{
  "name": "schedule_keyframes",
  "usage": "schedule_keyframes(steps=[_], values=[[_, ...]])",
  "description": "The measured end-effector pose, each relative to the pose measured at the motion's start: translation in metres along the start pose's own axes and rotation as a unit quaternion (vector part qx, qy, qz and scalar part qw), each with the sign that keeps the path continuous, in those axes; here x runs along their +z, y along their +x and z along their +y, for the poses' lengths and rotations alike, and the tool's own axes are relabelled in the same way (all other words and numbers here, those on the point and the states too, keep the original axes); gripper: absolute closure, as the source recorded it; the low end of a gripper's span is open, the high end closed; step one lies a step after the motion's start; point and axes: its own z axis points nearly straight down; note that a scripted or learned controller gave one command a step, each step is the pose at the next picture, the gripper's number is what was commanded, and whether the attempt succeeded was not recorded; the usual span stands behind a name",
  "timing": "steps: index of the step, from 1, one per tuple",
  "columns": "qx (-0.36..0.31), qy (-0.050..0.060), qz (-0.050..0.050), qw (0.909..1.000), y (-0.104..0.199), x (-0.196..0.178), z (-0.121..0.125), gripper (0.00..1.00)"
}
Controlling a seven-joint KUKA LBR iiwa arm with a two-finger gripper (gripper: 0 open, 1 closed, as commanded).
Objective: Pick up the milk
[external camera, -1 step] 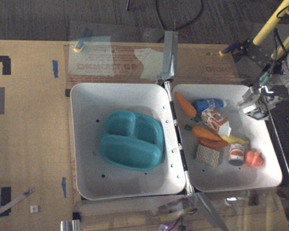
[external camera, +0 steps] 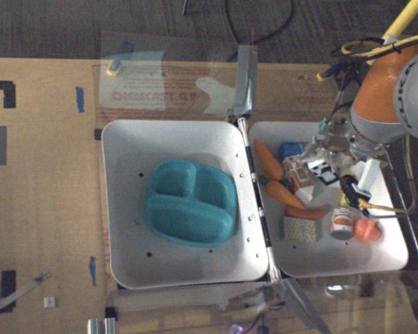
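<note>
The milk (external camera: 297, 174) is a small carton with a brown and white face. It lies in the right bin (external camera: 390, 256), near the bin's upper middle, between two orange carrots. My gripper (external camera: 324, 164) hangs low over the same bin, just right of the carton and close to it or touching it. The grey wrist and orange band (external camera: 380, 99) rise from it toward the upper right. The gripper's body hides the carton's right side.
The right bin also holds carrots (external camera: 268, 160) (external camera: 285, 193), a blue item (external camera: 290, 150), a red sausage (external camera: 306, 213), a beige block (external camera: 301, 229), a small can (external camera: 342, 221) and a pink piece (external camera: 366, 229). A teal divided plate (external camera: 190, 202) lies in the left bin (external camera: 125, 158).
</note>
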Motion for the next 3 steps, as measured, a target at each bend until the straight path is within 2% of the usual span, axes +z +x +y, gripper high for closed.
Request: schedule_keyframes(steps=[1,2,3], values=[[0.046,0.008,-0.001,0.9989,-0.036,-0.023,-0.003,0.00],[0.054,0.003,-0.003,0.9985,0.002,0.015,0.021,0.00],[0.053,0.002,-0.002,0.9986,0.004,0.006,0.021,1.00]])
